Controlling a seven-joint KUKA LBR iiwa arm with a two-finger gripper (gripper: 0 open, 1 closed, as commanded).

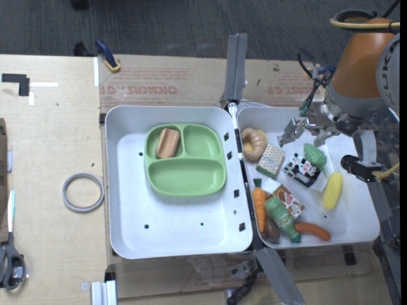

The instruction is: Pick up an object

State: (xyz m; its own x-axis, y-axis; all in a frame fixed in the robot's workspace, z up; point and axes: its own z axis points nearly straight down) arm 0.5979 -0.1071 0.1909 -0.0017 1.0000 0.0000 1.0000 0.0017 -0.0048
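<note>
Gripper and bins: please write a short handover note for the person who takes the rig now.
Gripper: above the right bin, near its back edge; nothing between its fingers.
Right bin holds a bagel, corn, carrot, green bottle and small boxes.
Left bin: green tray with a hot dog.
Done: nothing picked yet.
Left: descend, grasp one object, lift.

A roll of tape [83, 191] lies flat on the pale wooden bench [48, 145], well left of the bins. Scissors [11, 259] rest at the bench's left edge. A blue-and-yellow item, possibly a clamp [108, 56], sits on the brown cardboard sheet [165, 84] behind the bins. A black L-shaped mark [17, 81] and white tape strip [43, 86] sit top left.
</note>
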